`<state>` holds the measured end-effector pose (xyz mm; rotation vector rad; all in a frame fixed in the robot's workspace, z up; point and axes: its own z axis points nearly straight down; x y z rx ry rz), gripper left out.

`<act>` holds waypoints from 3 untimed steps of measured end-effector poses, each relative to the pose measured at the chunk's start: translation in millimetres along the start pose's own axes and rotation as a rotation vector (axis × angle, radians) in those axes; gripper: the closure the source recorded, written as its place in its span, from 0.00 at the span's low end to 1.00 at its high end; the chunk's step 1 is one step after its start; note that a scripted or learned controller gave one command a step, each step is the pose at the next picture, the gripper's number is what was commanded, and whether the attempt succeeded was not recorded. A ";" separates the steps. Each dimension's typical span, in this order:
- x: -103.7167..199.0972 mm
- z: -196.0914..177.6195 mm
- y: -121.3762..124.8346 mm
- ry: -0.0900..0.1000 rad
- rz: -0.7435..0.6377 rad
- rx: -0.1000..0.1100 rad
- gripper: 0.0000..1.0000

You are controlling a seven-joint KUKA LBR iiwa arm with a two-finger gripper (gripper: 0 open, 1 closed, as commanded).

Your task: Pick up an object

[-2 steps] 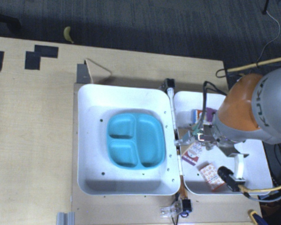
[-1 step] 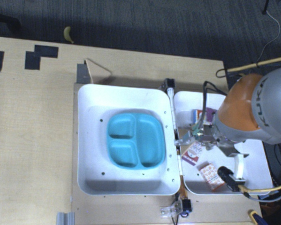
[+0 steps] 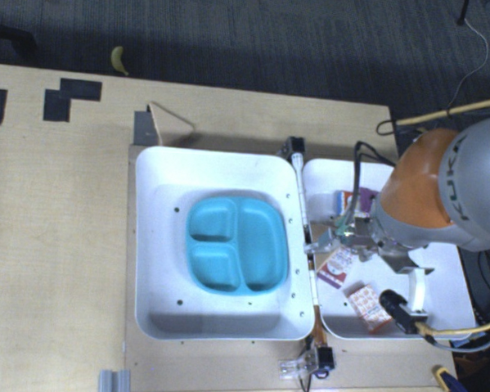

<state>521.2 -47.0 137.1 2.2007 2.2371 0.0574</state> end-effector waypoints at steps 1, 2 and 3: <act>-1.1 0.7 -0.3 0.002 -0.001 -0.001 0.00; -1.1 0.7 -0.3 0.001 -0.001 -0.001 0.00; -1.1 0.7 -0.3 0.001 -0.001 -0.001 0.00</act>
